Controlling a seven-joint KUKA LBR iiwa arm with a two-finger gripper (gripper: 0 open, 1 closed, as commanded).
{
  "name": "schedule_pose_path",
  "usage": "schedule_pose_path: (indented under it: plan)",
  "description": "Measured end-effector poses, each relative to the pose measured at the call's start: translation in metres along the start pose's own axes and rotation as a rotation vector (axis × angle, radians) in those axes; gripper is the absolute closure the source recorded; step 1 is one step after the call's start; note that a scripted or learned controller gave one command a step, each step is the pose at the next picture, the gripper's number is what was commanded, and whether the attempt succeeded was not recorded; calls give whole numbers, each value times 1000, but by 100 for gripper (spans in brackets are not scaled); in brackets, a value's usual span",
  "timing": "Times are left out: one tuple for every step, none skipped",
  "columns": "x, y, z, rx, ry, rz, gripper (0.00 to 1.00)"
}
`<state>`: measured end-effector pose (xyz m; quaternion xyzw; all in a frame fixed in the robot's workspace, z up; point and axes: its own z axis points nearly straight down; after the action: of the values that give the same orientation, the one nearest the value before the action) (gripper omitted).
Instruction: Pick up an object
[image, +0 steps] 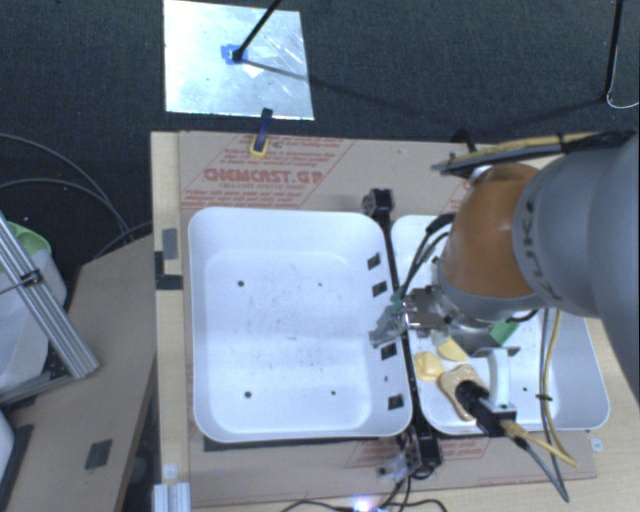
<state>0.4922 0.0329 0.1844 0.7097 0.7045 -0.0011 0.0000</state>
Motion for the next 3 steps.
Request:
schedule_pose_path:
  plan:
    - [11,-4,-144,-20,5,-14,0]
    - [11,-4,-147,-8,2,-16,100]
    - [13,-5,-192,-8,3,-12,100]
